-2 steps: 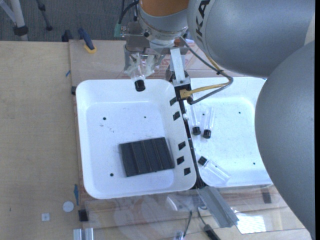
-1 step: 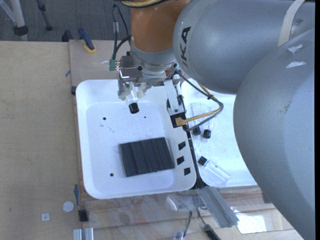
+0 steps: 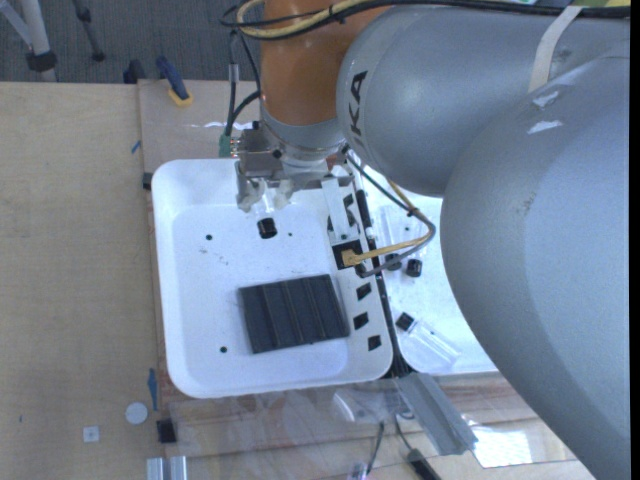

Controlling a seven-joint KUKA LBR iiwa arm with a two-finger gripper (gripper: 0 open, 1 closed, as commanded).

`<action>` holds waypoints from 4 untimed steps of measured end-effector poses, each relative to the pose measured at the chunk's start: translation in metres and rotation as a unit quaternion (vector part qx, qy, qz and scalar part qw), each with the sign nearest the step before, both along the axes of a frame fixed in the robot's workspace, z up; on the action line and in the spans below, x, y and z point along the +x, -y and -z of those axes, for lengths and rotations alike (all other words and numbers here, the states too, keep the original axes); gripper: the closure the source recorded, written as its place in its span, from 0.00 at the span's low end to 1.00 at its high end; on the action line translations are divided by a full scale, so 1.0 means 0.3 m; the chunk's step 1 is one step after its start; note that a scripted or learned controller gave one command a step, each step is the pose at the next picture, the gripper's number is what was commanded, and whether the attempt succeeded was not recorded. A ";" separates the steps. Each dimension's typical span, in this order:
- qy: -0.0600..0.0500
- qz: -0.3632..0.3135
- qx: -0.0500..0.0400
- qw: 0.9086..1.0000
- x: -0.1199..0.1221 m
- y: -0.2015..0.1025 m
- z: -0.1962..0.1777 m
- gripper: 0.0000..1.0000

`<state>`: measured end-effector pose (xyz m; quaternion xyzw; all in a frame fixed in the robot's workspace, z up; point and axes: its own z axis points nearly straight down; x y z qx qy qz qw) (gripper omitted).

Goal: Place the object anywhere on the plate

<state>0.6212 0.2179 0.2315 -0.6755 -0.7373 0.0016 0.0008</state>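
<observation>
Starting at the near edge of the bench (image 3: 70, 268), a small grey disc (image 3: 135, 413) is seen on the bare wood to the left, and a clear bracket (image 3: 430, 413) lies just in front of the bins. Further in, the left bin (image 3: 185, 298) is met, and a dark ribbed plate (image 3: 293, 313) (rectangular, slightly skewed) is laid flat on its floor toward the near right corner. Nothing is seen resting on the plate.

Beyond the plate, well apart from it across white floor, a small black object (image 3: 266, 228) is found in the far half of the same bin. It is placed directly under the tip of the gripper (image 3: 264, 204), just on its near side. Whether it is touched or gripped cannot be told, and how wide the jaws are set cannot be made out either (pale parts against a white bin).

To the right, the seam between the bins is crossed by a white strip with black squares (image 3: 360, 268) and a yellow cable (image 3: 385, 253). Much of the right bin (image 3: 430, 298) is covered by the grey arm (image 3: 520, 168). A few small black bits (image 3: 405, 321) are scattered on its visible floor.

Farthest back, the orange band (image 3: 305, 48) is seen above the wrist, and a blue clamp (image 3: 172, 78) is seen at the bench's far edge.
</observation>
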 end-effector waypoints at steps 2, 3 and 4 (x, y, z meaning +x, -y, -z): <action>0.000 0.048 0.000 0.999 0.120 -0.022 0.060 1.00; 0.000 0.026 0.000 1.000 0.065 -0.019 0.038 1.00; 0.003 -0.007 0.001 1.000 0.151 -0.015 0.031 1.00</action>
